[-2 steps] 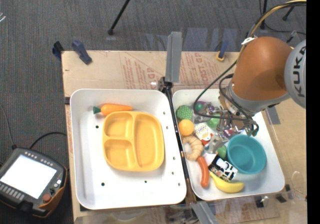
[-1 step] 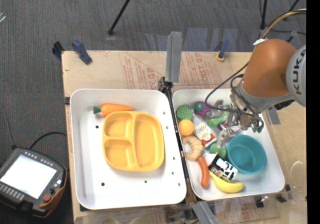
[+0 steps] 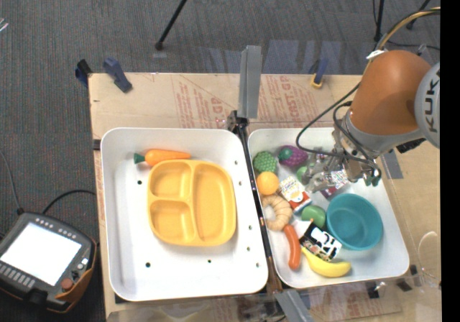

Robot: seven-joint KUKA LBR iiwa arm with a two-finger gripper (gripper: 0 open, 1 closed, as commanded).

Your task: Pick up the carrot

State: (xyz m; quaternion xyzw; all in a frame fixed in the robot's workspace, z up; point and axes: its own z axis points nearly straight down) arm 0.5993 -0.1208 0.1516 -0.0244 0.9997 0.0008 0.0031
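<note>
Camera view: carrot is seen upper left; gripper, right of centre, is seen, finger state untellable.

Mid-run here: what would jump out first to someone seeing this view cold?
The yellow tray in the left bin, with the carrot lying just beyond its far edge. Then the right bin, crowded with toy food around a teal bowl, and the arm hanging over its far side.
</note>
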